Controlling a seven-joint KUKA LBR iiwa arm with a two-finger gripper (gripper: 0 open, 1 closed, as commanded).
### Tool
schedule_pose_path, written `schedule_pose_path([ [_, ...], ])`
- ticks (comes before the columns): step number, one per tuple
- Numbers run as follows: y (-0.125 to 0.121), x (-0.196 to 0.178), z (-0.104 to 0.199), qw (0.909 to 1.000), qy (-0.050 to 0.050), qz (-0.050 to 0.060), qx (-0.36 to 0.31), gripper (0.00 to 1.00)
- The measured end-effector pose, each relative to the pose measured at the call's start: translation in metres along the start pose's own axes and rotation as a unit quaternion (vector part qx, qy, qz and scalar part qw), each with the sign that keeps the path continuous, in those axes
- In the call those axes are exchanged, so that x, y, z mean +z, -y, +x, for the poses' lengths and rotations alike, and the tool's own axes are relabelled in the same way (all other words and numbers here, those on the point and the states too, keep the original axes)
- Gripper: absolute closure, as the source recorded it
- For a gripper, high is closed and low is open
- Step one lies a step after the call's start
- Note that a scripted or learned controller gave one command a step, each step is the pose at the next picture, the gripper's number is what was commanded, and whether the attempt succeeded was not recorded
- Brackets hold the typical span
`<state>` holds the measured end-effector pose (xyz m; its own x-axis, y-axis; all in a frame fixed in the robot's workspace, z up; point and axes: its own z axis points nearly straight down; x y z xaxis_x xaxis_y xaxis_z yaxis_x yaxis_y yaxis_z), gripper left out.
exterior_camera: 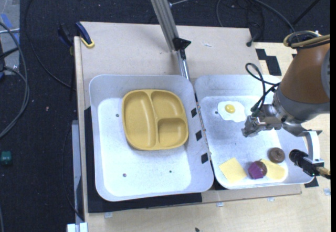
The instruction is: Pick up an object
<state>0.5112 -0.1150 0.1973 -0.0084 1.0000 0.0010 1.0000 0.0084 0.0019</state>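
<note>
Lower right, the yellow cheese slice point(232, 169) looks thin and floppy; we'd pinch the firmer purple piece point(256, 169). Whether the gripper point(251, 128) is spread, we can't tell.

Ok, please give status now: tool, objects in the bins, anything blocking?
Tool over right bin, beside fried egg, nothing visibly held. Purple object, yellow slice, brown piece nearby. Yellow divided plate in left bin. Nothing blocking.
</note>
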Motion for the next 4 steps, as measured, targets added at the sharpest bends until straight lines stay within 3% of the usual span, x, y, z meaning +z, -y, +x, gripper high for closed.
schedule_pose_path([
  [4, -0.099, -0.01, 0.2, 1.0, 0.0, 0.0, 0.0, 1.0],
])
